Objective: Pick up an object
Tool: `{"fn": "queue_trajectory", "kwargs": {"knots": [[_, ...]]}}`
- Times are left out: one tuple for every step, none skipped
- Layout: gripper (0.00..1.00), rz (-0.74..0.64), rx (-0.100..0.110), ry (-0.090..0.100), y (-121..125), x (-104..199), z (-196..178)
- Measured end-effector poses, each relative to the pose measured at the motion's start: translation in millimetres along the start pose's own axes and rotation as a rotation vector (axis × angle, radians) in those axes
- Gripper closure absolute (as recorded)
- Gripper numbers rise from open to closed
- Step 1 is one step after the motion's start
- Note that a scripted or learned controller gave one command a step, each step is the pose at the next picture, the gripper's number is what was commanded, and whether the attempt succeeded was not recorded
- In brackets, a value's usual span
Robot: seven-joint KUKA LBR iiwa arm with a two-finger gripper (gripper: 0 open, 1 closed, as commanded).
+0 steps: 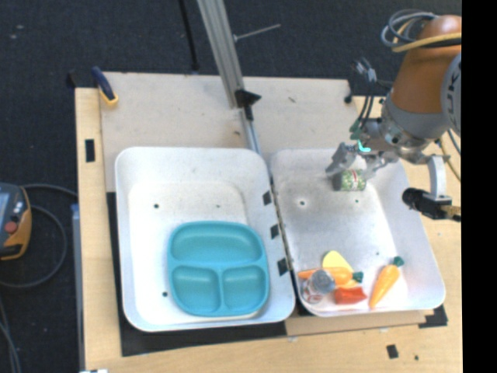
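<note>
My gripper (358,167) hangs over the far part of the right bin (311,208), its fingers spread apart. A small green-and-white object (351,180) sits right under the fingertips, roughly between them, and nothing shows it clamped or lifted. Heaped in the right bin's near corner are an orange carrot (384,284), a yellow piece (336,264), a red piece (349,294) and a small greyish round item (318,284).
The left bin (147,177) holds a teal divided plate (219,278) in its near half. A metal post (225,45) rises behind the bins, close to the wall between them. The arm's orange band (423,68) stands above the right bin's far right corner.
</note>
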State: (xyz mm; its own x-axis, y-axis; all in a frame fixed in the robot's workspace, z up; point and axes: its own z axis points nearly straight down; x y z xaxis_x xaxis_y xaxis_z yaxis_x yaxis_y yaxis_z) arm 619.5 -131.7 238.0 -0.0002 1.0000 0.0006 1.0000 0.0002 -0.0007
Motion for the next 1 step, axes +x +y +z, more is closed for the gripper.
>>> {"fn": "queue_trajectory", "kwargs": {"knots": [[0.0,0.0,-0.002,0.0,0.6,0.0,-1.0]]}}
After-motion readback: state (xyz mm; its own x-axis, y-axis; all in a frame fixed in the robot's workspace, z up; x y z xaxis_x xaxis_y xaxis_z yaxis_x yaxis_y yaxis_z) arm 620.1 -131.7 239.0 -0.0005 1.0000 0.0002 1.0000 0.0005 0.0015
